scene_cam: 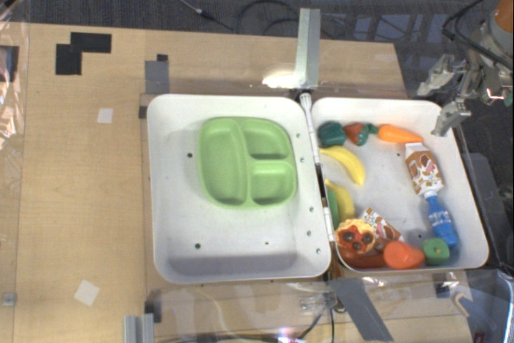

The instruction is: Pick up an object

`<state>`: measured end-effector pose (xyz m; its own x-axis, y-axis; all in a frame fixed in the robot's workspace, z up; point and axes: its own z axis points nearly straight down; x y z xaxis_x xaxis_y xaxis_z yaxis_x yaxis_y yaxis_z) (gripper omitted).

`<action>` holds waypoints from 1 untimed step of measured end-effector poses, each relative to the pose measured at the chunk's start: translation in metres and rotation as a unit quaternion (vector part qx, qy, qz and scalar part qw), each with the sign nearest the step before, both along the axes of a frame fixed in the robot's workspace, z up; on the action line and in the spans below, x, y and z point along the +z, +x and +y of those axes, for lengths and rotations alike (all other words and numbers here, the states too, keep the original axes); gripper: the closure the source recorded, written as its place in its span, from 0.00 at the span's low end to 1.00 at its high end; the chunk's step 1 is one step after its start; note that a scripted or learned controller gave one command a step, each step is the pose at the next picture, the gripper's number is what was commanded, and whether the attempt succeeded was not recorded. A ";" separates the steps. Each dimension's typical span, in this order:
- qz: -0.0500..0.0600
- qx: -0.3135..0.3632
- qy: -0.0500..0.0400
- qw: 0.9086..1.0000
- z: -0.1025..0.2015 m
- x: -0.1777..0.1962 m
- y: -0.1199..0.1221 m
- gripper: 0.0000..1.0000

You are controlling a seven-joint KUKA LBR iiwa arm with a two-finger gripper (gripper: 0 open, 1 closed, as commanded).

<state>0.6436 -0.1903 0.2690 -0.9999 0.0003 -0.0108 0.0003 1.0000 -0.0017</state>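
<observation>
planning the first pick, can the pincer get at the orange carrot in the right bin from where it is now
Probably yes. The pincer hangs just past the right bin's far right corner, and the carrot lies near that corner with nothing on top of it.

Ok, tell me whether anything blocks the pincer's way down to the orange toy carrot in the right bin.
Nothing visible does. The pincer hangs by the right white bin's back right corner, and the orange toy carrot lies just left of it, top side bare. A red and green toy pepper sits against its left end.

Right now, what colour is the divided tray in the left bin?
Light green: the divided tray shows clearly in the camera view, against the white left bin.
</observation>
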 end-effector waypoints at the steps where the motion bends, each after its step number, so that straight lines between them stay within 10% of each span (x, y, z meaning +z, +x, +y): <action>1: 0.008 0.059 0.003 0.998 -0.014 -0.176 -0.013 0.00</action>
<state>0.6309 -0.2039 0.0933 -0.9931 -0.1174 0.0051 -0.1173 0.9931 0.0047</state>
